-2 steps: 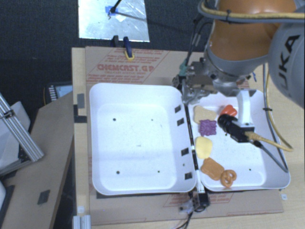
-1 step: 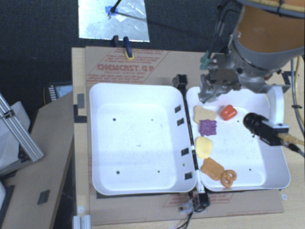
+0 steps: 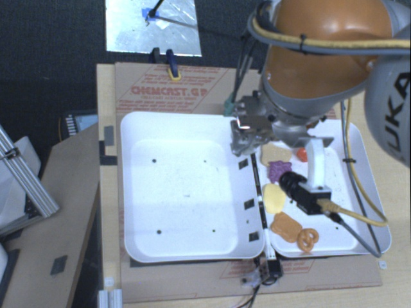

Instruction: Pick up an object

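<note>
2 shallow white bins sit side by side on the desk [image 3: 77, 172]; the right bin [image 3: 359, 172] holds a purple grape cluster [image 3: 279, 170], with a yellow piece [image 3: 274, 198] before it and a brown pretzel [image 3: 307, 238] nearest.

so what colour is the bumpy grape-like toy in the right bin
Purple grape toy, seen in the camera view.

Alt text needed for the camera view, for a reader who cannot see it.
A grey and orange arm reaches from the right over the right white bin, which holds small toy foods: a purple piece, a yellow piece, and a pretzel. The left bin lies beside it.
</note>
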`<state>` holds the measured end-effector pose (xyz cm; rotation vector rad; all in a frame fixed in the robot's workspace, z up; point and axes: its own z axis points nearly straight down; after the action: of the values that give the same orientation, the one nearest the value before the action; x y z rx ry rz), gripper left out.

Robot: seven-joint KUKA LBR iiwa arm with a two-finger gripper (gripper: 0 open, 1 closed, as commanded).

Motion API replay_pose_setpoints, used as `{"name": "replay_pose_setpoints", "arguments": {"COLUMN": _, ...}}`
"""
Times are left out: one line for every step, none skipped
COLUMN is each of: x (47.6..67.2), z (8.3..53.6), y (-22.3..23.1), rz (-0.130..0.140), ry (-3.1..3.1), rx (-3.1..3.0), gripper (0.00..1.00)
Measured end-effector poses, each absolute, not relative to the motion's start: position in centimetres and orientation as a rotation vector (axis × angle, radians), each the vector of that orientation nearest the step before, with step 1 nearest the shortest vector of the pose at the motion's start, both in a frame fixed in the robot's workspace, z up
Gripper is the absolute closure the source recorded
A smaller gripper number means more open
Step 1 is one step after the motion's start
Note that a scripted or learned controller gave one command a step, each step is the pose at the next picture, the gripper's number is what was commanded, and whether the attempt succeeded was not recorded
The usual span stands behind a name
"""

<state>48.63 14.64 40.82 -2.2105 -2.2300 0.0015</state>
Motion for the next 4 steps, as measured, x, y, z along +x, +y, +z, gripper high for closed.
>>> {"name": "replay_pose_setpoints", "arguments": {"x": 48.7, "z": 53.3, "y": 13.0, "rz": -0.024, "ry": -2.232, "rx": -2.222, "gripper": 1.0}}
{"name": "replay_pose_setpoints", "arguments": {"x": 48.6, "z": 53.5, "y": 20.0, "rz": -0.007, "ry": -2.233, "rx": -2.209, "gripper": 1.0}}
{"name": "replay_pose_setpoints", "arguments": {"x": 49.1, "z": 51.0, "y": 23.7, "rz": 0.001, "ry": -2.229, "rx": -2.212, "gripper": 1.0}}
{"name": "replay_pose_setpoints", "arguments": {"x": 48.6, "z": 53.6, "y": 22.8, "rz": -0.007, "ry": -2.228, "rx": -2.216, "gripper": 1.0}}
